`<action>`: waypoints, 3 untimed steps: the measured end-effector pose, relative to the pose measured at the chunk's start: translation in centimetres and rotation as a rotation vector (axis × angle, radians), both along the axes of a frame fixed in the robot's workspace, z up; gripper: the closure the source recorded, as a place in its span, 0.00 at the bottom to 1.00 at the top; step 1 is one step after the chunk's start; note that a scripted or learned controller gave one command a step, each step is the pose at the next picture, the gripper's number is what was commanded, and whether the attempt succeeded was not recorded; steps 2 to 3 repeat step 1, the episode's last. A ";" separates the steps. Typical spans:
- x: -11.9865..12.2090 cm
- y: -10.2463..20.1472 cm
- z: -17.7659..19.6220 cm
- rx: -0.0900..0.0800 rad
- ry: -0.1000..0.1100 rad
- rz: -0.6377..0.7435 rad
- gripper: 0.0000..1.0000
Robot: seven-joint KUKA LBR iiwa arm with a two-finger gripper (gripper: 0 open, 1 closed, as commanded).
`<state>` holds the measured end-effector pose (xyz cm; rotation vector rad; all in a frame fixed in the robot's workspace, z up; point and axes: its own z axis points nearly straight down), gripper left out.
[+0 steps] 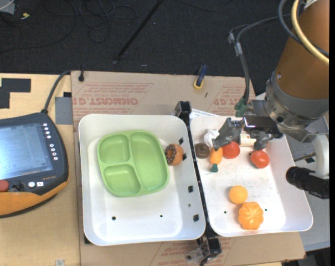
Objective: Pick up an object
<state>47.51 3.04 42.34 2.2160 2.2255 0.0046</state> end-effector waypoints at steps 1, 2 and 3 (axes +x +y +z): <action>0.1 0.1 0.6 -0.003 0.007 0.005 1.00; 0.1 0.1 0.6 -0.003 0.007 0.005 1.00; 0.1 0.1 0.6 -0.003 0.007 0.005 1.00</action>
